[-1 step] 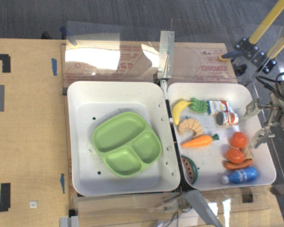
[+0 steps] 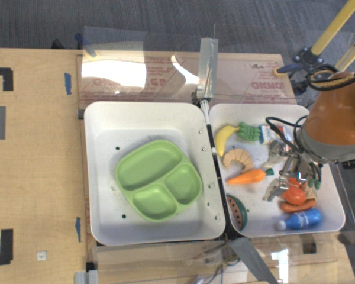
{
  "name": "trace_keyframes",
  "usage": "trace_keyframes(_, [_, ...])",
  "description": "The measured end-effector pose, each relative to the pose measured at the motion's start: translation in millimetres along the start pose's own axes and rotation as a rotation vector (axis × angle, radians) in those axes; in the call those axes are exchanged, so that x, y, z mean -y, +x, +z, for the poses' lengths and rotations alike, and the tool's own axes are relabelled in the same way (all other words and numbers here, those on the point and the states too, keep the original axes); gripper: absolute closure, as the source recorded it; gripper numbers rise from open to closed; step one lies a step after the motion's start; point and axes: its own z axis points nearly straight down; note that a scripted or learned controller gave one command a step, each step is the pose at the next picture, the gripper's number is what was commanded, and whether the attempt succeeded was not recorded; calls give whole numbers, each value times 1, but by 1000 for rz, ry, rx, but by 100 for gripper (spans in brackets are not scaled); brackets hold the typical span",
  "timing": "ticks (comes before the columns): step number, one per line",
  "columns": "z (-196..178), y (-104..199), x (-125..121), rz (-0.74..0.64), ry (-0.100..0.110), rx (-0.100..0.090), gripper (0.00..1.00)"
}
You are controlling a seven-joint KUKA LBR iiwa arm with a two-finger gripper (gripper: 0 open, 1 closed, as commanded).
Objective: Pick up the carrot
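Observation:
The orange carrot (image 2: 247, 177) with a green stub lies on its side in the middle of the right bin (image 2: 337, 218), pointing left. My gripper (image 2: 288, 180) hangs low over the bin just right of the carrot's green end, above a red and orange toy (image 2: 297, 199). Nothing of the carrot sits inside the gripper. The arm's grey wrist and orange band (image 2: 337, 117) come in from the right and hide part of the bin's right side.
Around the carrot lie a croissant (image 2: 236, 157), a yellow banana (image 2: 225, 138), a green toy (image 2: 248, 132), a blue bottle (image 2: 299, 220) and a dark green round piece (image 2: 236, 212). The left bin (image 2: 100, 129) holds a green divided plate (image 2: 158, 179).

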Motion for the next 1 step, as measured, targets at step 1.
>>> trace_keyframes(1, [39,-28,-36,30,2,10,0])
